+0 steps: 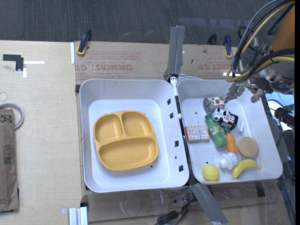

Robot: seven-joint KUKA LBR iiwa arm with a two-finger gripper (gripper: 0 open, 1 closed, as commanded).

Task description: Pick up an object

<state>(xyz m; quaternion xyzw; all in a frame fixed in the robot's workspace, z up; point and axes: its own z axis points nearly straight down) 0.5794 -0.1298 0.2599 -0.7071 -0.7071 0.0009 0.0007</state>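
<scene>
camera view: yellow tray [125,146] fills left bin [89,125]; right bin [267,170] holds banana [244,167], lemon [211,172], bottle [216,131]; gripper [243,89] state unclear.

Glossy yellow plastic tray [125,140], smooth white plastic bins [89,139]

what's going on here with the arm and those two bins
The arm's gripper hangs over the top of the right bin, just beside a small can; nothing shows between its fingers. That bin also holds a green bottle, carrot, banana, lemon and a small box. The left bin holds a yellow tray.
</scene>
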